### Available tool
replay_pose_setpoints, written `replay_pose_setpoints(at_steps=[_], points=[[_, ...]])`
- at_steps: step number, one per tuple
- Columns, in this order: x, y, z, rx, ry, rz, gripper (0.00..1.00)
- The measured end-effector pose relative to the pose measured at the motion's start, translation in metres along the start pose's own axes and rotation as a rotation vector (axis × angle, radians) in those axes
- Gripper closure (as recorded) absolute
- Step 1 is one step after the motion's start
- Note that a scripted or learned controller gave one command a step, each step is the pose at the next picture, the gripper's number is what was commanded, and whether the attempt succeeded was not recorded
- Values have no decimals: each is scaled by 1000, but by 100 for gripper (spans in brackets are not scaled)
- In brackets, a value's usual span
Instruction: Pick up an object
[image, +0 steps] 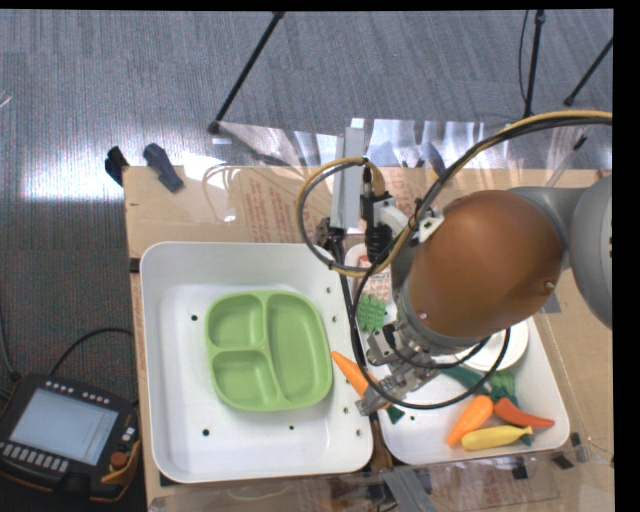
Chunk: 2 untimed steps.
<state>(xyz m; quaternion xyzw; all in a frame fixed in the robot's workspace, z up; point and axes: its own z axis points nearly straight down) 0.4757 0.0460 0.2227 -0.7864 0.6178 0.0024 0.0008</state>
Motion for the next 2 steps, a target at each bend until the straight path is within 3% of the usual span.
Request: replay_pose_setpoints(at_steps=[1, 2], points=[[63, -24, 9, -2, -2, -287, 100], [-12, -67, -2, -1, -3, -321, 100]])
